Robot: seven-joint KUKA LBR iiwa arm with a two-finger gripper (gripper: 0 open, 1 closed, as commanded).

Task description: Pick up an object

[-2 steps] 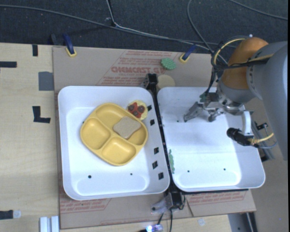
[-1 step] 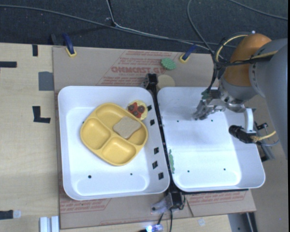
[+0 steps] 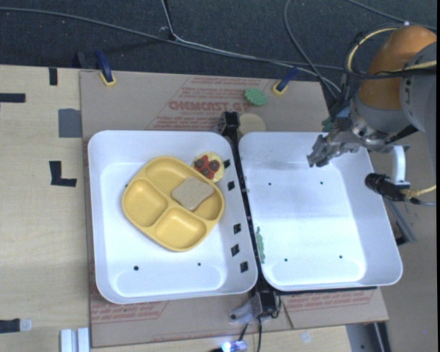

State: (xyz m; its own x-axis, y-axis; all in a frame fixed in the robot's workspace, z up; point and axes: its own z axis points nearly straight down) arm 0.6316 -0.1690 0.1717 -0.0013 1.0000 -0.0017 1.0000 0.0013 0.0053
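Observation:
A yellow divided plate (image 3: 158, 204) lies in the left bin (image 3: 110, 270). On it rests a tan slice of bread (image 3: 192, 193). A small red and dark berry-like item (image 3: 209, 166) sits at the plate's upper right edge. My gripper (image 3: 321, 155) hangs over the upper right part of the right bin (image 3: 374, 262), far from the plate. Nothing shows between its fingers.
A small green item (image 3: 259, 238) lies at the right bin's left wall. A green textured piece (image 3: 255, 96) and a pale disc (image 3: 251, 122) sit on the cardboard behind the bins. Black clips line the divider. Cables cross the dark background above.

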